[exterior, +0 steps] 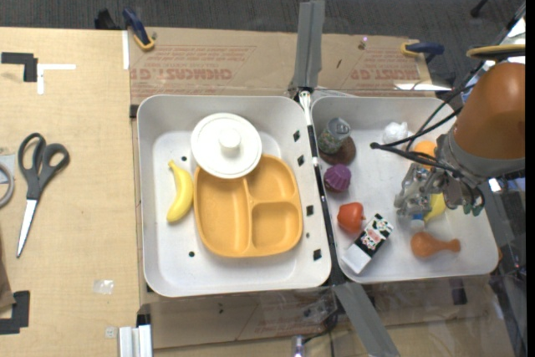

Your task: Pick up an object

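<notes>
Bins (150, 205): two; banana (179, 192): one.

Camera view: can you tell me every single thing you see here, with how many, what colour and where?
Left bin: 1, white, middle of bench.
Right bin: 1, white, beside it.
Divided plate: 1, orange-yellow, left bin.
Round lid: 1, white, on the plate's far edge.
Banana: 1, yellow, left of plate.
Purple ball: 1, right bin.
Red toy: 1, right bin.
Cow-print carton: 1, black and white, right bin's near edge.
Orange drumstick toy: 1, right bin.
Scissors: 1, black handles, bench's left.
Gripper: 1, grey, low over right bin.
</notes>
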{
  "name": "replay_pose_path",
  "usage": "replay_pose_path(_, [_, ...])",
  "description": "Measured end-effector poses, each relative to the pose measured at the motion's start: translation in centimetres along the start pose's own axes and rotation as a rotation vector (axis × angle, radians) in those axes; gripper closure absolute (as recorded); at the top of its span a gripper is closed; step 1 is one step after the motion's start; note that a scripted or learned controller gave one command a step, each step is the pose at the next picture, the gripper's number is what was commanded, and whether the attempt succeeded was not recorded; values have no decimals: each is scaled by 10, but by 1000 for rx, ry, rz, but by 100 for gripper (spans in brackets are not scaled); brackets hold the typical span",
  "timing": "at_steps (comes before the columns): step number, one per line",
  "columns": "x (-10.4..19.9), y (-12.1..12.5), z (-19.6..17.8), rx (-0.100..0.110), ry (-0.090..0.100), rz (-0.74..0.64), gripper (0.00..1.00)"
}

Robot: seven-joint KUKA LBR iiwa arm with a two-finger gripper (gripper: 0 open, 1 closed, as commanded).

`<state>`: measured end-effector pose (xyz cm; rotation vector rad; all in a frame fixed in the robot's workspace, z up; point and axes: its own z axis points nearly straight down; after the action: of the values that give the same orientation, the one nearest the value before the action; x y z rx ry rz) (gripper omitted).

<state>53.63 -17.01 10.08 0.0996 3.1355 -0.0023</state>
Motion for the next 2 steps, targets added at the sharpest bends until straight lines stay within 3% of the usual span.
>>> replay_pose_path(1, [0,0,0,0,0,0,0])
replay_pose_path(2, [-2,1,-9,1,-2,-2,100])
